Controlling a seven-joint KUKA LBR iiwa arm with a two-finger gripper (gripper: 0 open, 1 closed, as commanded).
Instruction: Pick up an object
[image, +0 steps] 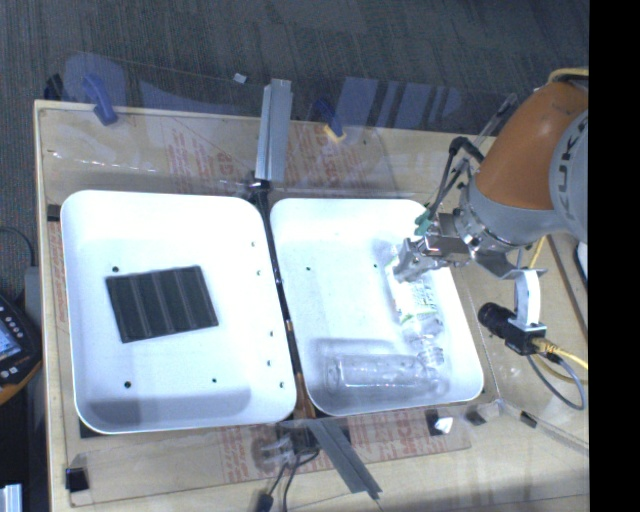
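Clear plastic is what the gripper (415, 252) has to deal with: two crumpled bottles lie in the right bin (300, 300). The upright bottle (420, 310) with a pale label runs along the bin's right side, directly below the gripper. The second bottle (380, 372) lies on its side across the bin's near end, its one end touching or nearly touching the first.

Both look light, thin-walled and slick, so they will likely dent and squirm under pressure; a hold across the narrower body or near the neck seems safer than on the flattened middle.

The arm (525, 165) reaches in from the right, its orange band high and the wrist bent down over the bin's right wall. The gripper sits at the upper end of the labelled bottle, but whether it is wide, narrow or closed on the plastic I cannot tell.

The left bin (90, 230) holds a dark ribbed slab (162, 302).
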